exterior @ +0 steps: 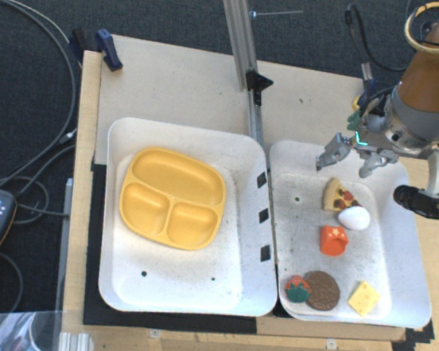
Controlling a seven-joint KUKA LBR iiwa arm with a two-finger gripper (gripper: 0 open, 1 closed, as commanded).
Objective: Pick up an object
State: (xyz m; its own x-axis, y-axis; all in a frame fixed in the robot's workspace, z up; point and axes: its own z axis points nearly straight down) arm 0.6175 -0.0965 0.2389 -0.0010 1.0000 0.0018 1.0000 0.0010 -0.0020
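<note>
left bin (110, 277): shallow white tray on the left half of the bench, speckled with dark flecks.
yellow plate (172, 197): a three-compartment divided plate, lying flat in the far-left part of the left bin.
metal post (242, 37): a grey rail running from the far edge down to the seam between the two bins.
right bin (397, 290): shallow white tray touching the left bin along its edge; it holds all the small toy foods.
tomato toy (297, 288): red with a green top, at the near-left corner of the right bin, touching the brown patty.
brown patty (321, 290): round dark disc, near edge of the right bin.
pizza slice (335, 195): toy wedge with red spots, far part of the right bin, just beside the white egg.
orange pepper (334, 240): small red-orange piece, middle of the bin, just near of the egg.
white egg (353, 218): rounded, right of the pizza slice.
cheese wedge (364, 298): pale yellow, near-right corner.
gripper (353, 158): hangs over the far edge of the right bin, just far of the pizza slice; jaws spread wide, nothing between them.
arm (437, 79): grey with an orange band, reaching in from the far right.
</note>
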